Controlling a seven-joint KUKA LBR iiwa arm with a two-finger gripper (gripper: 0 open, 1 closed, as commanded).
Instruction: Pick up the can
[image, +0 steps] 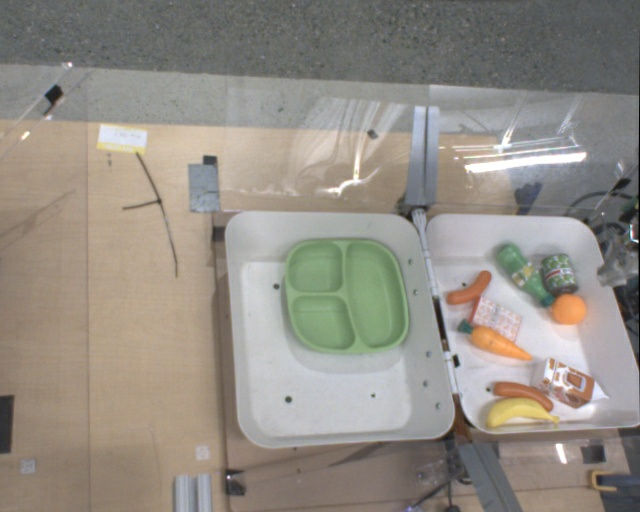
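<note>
The can (558, 272) is small and dark green with a red-and-white label. It lies in the right bin (600, 415) near its far right corner. A green bottle (523, 271) lies just left of it and an orange (569, 310) sits just in front. A grey part of my gripper (621, 258) pokes in at the view's right edge, over the bin's right rim. It is to the right of the can and apart from it, with nothing seen in it.
The right bin also holds two sausages (468, 290) (522, 392), a carrot (497, 344), a banana (520, 413), a small carton (568, 383) and a white packet (496, 319). A green divided plate (347, 295) lies in the left bin (330, 410).
</note>
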